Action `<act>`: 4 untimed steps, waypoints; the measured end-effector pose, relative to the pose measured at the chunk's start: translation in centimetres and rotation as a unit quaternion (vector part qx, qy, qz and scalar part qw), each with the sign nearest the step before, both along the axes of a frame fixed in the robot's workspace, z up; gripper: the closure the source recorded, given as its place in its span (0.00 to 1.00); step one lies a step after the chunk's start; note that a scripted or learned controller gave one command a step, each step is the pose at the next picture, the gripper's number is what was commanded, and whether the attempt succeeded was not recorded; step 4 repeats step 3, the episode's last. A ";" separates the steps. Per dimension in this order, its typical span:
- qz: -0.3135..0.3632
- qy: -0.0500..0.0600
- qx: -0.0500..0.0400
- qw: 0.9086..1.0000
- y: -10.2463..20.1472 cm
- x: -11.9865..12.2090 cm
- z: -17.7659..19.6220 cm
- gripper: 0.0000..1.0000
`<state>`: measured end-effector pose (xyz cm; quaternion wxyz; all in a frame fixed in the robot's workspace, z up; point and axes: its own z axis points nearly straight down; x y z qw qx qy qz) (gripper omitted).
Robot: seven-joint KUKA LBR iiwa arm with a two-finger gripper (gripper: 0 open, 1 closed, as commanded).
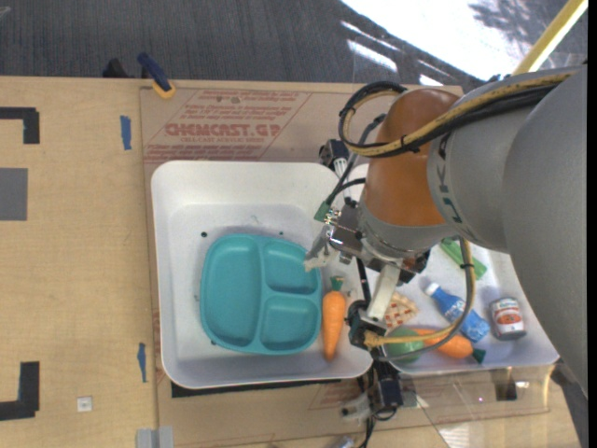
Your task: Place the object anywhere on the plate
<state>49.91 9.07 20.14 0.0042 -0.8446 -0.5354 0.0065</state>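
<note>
Closest to the lens is the grey arm (504, 175), and you cannot tell whether its gripper (326, 250) is open or closed. Your likely object, the toy carrot (331, 323), lies low and centre in the frame against the right rim of the teal plate (233, 287), not yet on it. Expect it to be light, stiff and smooth. The taper may slip, so grip across the thick part near the green top. Both sit in the left bin (177, 250).
</note>
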 end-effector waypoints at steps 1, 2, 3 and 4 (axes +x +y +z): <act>0.000 0.000 0.000 1.000 0.0 0.0 0.0 0.00; 0.000 0.000 0.000 1.000 0.0 0.0 0.0 0.00; 0.000 0.000 0.000 1.000 0.0 0.0 0.0 0.00; 0.000 0.000 0.000 1.000 0.0 0.0 0.0 0.00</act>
